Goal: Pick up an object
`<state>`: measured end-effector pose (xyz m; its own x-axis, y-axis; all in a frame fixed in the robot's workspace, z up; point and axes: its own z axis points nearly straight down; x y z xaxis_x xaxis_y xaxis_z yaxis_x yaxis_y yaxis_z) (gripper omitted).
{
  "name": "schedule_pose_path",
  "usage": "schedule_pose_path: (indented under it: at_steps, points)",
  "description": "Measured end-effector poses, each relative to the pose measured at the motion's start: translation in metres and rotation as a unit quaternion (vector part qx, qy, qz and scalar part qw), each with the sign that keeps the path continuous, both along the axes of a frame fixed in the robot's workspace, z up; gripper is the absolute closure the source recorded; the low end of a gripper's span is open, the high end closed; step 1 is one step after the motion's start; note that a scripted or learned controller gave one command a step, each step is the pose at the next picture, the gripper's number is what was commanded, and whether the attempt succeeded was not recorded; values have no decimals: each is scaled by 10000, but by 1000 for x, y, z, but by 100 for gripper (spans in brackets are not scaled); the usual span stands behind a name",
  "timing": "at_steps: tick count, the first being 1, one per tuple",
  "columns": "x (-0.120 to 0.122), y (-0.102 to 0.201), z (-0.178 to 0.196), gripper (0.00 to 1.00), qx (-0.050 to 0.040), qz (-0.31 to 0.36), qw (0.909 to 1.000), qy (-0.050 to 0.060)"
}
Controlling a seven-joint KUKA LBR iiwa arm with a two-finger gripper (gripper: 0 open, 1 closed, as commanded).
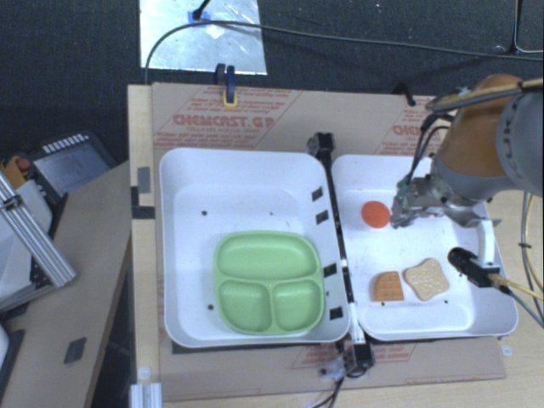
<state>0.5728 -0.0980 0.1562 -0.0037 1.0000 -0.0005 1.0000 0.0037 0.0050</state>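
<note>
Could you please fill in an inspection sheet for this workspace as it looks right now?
Surface: two white bins side by side, left bin and right bin, on a brown board.
Job's things: orange ball, waffle piece and bread slice, all in the right bin.
Clutter: green divided plate in the left bin.
Grippers: pincer low in the right bin, just right of the ball; finger state unclear.
Cables: black cable across the dark floor behind the board.
Surroundings: shiny metal sheet at the back.

Bench: cardboard sheet, apparently, under two bins.
</note>
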Motion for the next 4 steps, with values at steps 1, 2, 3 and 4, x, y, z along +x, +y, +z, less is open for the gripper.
schedule_pose_path:
  at_steps: [1,2,3,4]
  points:
    - [-9,0,56,100,-1,0,10000,0]
    - [-12,1,118,100,-4,5,10000,-8]
    - [-4,43,115,100,5,22,10000,7]
    - [12,96,99,100,6,25,10000,11]
